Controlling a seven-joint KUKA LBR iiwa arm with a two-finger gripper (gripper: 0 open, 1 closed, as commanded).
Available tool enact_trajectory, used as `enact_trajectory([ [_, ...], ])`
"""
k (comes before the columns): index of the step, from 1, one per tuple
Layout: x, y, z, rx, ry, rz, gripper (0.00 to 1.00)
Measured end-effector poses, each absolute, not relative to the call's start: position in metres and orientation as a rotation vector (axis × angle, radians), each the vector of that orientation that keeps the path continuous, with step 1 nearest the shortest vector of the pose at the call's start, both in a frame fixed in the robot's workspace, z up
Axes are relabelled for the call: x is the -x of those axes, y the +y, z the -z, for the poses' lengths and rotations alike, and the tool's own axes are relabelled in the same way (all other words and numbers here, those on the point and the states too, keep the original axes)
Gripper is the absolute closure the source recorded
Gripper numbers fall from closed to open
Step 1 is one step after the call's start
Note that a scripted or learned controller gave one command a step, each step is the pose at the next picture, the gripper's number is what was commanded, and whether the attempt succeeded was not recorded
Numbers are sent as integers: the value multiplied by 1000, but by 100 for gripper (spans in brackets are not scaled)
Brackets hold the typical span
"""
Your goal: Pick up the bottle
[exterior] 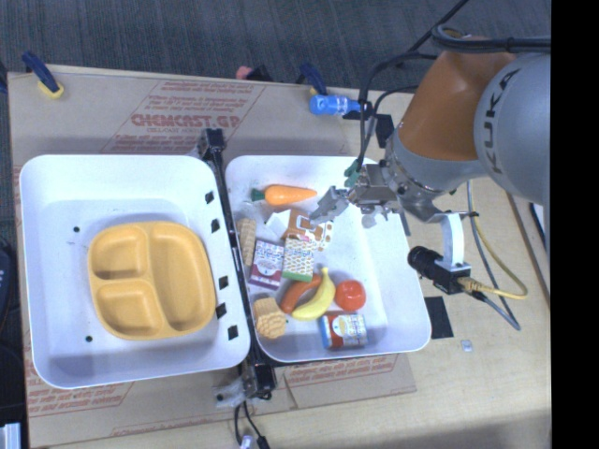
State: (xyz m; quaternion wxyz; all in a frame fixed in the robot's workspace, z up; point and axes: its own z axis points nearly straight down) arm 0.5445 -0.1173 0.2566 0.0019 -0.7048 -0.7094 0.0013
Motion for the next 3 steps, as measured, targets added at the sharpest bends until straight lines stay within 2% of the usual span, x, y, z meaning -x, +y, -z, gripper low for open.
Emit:
enact_trajectory([
  [1, -545, -117, -267, 2205, -2230, -7, 100],
  [2, -501, -188, -195, 2122, -2312, -6, 100],
  [3, -476, -127, -200, 2231, -2205, -4, 100],
])
